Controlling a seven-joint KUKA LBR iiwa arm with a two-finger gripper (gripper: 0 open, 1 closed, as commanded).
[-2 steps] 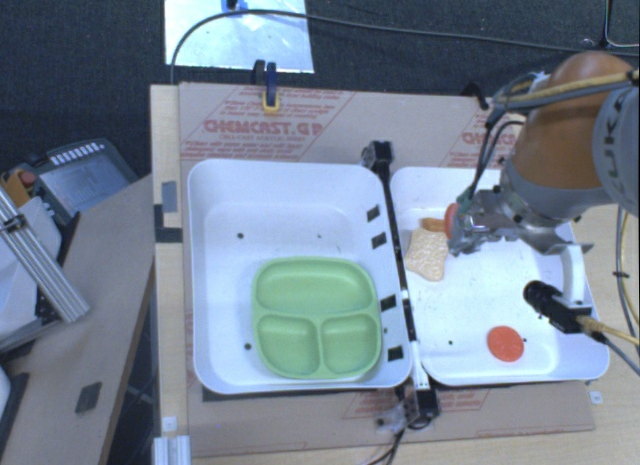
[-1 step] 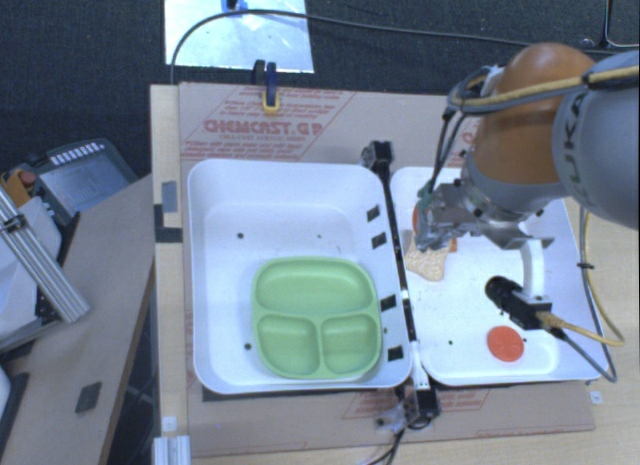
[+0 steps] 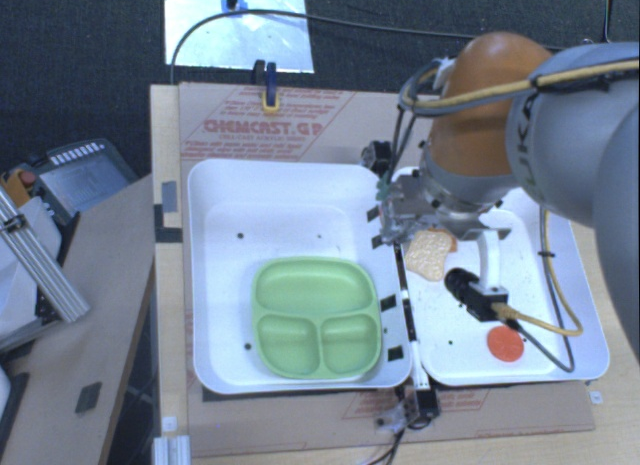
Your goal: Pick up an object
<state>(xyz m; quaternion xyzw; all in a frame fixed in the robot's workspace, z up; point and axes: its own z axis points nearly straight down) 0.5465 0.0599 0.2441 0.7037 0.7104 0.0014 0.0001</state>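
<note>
Arm reaches in from 3 o'clock, wrist parked over inner edge of right bin (image 3: 570,353). Gripper (image 3: 400,215) hidden under wrist, so can't tell its state; nothing visibly held. Likely target: tan bread-like piece (image 3: 430,253), just at 5 o'clock of gripper, near divider between bins. Orange disc (image 3: 506,344) further out at 5 o'clock, same bin. Green divided plate (image 3: 318,317) in left bin (image 3: 215,253), well apart. Guess: arm lining up over tan piece for descent.
</note>
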